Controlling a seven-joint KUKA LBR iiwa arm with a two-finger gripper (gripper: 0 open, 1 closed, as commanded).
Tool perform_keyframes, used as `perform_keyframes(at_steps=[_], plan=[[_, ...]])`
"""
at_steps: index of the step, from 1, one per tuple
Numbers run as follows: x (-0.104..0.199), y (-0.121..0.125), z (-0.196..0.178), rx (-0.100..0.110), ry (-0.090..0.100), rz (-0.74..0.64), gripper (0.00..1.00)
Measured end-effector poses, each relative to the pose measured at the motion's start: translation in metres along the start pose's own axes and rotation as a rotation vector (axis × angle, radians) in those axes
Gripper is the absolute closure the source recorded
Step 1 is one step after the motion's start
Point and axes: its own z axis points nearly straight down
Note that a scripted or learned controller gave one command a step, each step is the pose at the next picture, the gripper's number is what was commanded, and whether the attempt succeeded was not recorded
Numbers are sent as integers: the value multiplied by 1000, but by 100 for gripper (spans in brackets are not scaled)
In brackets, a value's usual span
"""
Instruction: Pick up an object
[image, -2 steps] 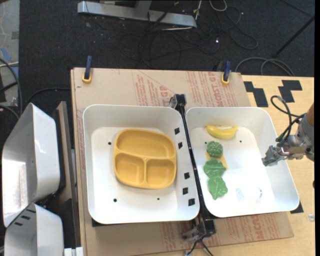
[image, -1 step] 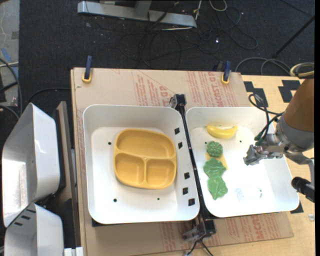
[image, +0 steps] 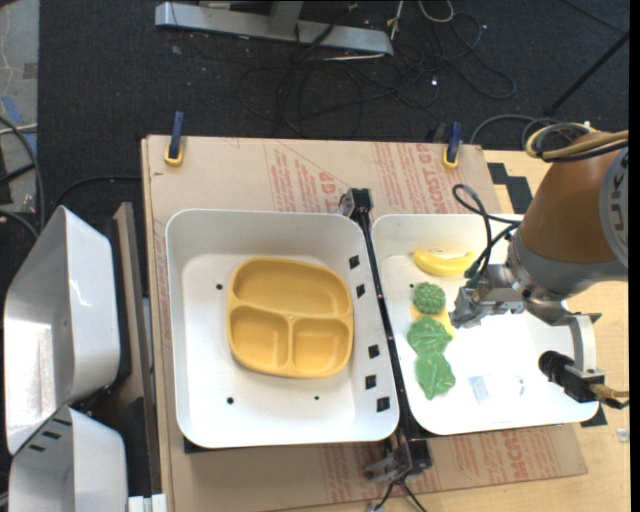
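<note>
You see two shallow white bins side by side on a brown board marked with red print. The left bin (image: 195, 300), at frame centre-left, carries a yellow divided tray (image: 291, 316) with three compartments; it lies flat near the bin's middle.

The right bin (image: 510, 405), at centre-right, carries the loose objects. A yellow banana (image: 443, 262) lies toward the bin's upper left, close to the back wall. Below it sits a small round green broccoli-like piece (image: 429, 297). Directly below that lies a green leafy piece (image: 431, 352), elongated, running down toward the bin's lower left; the two green items appear to touch or nearly touch, you cannot tell which. A small pale object (image: 479, 388) rests on the bin floor to the right of the leafy piece's lower end; too faint to identify.

The arm enters from the right of the frame, orange band at upper right, grey wrist beneath it. The gripper (image: 466, 305) is low over the right bin, just right of the broccoli-like piece and the top of the leafy piece, below the banana. Jaw state: you cannot tell whether they are apart or together; the tool end is dark and small in this view. Nothing is visibly between them.

Two clamps (image: 175, 137) hold the board's upper edge.
</note>
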Motion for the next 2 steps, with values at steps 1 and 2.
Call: perform_keyframes(at_steps=[1,2], plan=[[45,4,-11,-2,-1,0,100],[100,5,-5,1,0,0,100]])
